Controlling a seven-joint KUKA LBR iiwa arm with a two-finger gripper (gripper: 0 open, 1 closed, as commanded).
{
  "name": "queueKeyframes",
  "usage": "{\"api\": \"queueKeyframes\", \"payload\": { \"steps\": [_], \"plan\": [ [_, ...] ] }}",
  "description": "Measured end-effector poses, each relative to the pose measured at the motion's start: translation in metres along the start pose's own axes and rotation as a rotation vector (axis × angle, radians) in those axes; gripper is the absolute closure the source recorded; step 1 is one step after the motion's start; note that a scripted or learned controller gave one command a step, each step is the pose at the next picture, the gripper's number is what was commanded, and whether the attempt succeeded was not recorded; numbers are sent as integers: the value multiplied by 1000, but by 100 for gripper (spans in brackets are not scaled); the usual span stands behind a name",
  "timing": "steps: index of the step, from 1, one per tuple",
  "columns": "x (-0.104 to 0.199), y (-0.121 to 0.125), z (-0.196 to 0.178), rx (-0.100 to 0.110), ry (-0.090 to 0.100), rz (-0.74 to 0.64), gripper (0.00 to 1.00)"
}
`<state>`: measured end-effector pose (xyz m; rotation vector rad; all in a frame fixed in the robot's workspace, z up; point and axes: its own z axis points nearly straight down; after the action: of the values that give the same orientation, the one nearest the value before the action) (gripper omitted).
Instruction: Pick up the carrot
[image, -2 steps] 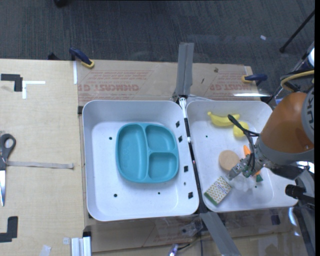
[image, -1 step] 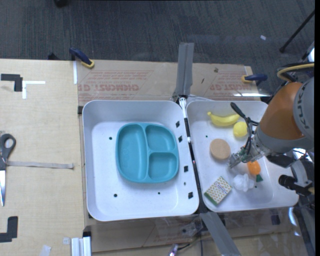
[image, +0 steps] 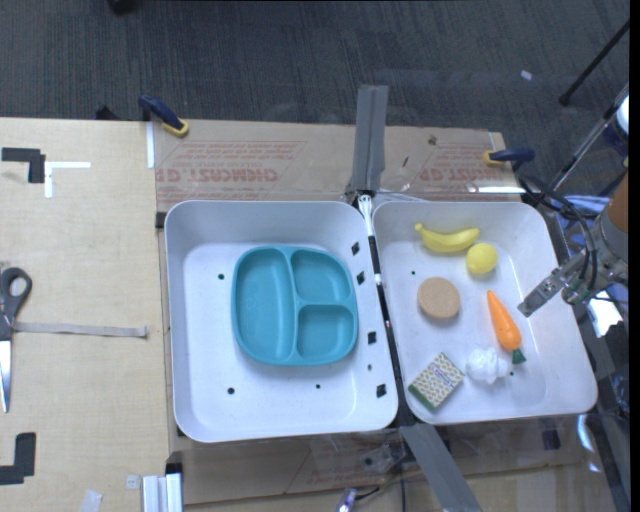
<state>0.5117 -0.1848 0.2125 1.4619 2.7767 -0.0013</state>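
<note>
The carrot (image: 503, 319), orange with a small green tip at its lower end, lies in the right-hand white bin (image: 560, 395), towards that bin's right side, its length slanting from upper left to lower right. Just below it sits a small white crumpled object (image: 487, 366), close to the green tip. To the carrot's left is a round tan disc (image: 438, 298); above it are a yellow lemon (image: 482, 259) and a yellow banana (image: 446, 238). A small patterned packet (image: 436, 381) lies near the bin's front edge. The gripper (image: 535, 296) hangs over the right bin's right edge, just to the right of the carrot's upper end and not touching it; I cannot tell its state from this angle. The left-hand white bin (image: 190, 380) holds a teal divided plate (image: 295, 305) with three compartments. On the tabletop (image: 80, 400) to the left lies a pair of scissors (image: 10, 320).
</note>
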Motion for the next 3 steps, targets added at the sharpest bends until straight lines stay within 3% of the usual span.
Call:
{"api": "queueKeyframes", "payload": {
  "steps": [1, 2, 3],
  "plan": [
    [31, 32, 121, 2, 3, 247, 100],
    [87, 118, 21, 1, 1, 323, 100],
    [-1, 69, -54, 1, 0, 94, 100]
  ]
}}
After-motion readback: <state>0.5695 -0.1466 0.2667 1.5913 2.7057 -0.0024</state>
